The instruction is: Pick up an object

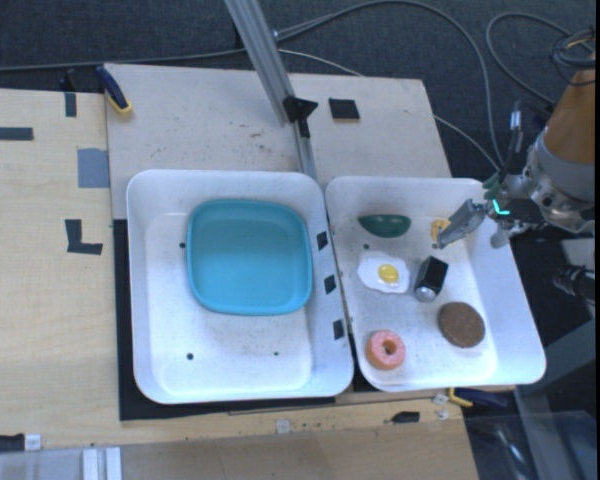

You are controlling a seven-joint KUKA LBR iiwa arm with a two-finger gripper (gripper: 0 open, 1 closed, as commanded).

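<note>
A pale wooden bench (pixel 40 268), patched with grey tape and ringed by dark floor and loose cables, carries two shallow white plastic bins side by side beneath a slanted metal camera pole (pixel 265 53). The left bin (pixel 150 368) holds a square turquoise plastic plate (pixel 250 256), lying flat and well apart from the working side. The right bin (pixel 505 348) gathers the small candidates for picking, spread loosely so each can likely be approached alone: a dark green bowl-shaped piece (pixel 385 225) near the far wall, a toy fried egg with yellow yolk (pixel 385 275) just beside a short black cylinder (pixel 431 277), a round brown biscuit-like disc (pixel 462 324) towards the near right, and a pink ringed doughnut (pixel 386 349) at the near edge. The grey arm with its orange band (pixel 570 128) reaches in from the right, its two-finger gripper (pixel 477 223) poised over the bin's far right side, one finger slanting down beside a small yellow object (pixel 441 230). Its jaws appear spread, holding nothing; no object has yet been lifted.
</note>
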